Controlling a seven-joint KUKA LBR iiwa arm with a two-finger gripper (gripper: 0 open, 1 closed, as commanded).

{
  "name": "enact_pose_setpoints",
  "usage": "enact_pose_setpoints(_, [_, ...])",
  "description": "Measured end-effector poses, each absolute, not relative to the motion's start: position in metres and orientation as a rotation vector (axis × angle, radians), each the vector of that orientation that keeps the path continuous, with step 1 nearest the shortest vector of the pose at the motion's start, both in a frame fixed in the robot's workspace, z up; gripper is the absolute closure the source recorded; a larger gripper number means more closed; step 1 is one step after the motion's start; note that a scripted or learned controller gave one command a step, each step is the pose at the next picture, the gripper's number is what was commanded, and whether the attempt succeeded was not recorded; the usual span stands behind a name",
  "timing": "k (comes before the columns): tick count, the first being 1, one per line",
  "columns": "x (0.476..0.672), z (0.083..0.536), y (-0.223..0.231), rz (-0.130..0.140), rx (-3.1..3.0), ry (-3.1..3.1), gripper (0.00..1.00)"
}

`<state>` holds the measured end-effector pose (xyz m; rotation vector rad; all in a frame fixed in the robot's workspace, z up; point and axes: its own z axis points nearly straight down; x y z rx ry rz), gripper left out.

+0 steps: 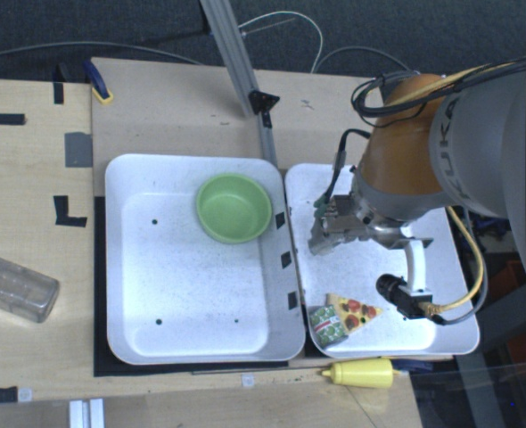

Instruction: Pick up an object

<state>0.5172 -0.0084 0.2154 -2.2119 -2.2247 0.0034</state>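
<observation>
Wooden desk (183, 105) held two white bins side by side, and a green bowl (234, 208) sat in the left bin (138, 266). Over the right bin (455, 333) hung the jaws (327, 235); open or closed, I could not tell. A pizza slice toy (352, 310) lay below them, apart.

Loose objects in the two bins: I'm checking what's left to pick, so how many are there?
3. A green bowl lies in the left bin; a pizza slice toy and a small green packet lie together at the right bin's near-left corner. The arm may hide others.
</observation>
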Motion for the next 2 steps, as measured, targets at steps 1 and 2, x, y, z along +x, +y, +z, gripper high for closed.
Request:
enact_pose_setpoints(1, [0.512, 0.228, 0.048, -0.001, -2.211, -2.229, 1.0])
enact_pose_setpoints(2, [0.485, 0.223, 0.101, 0.004, -2.211, -2.226, 1.0])
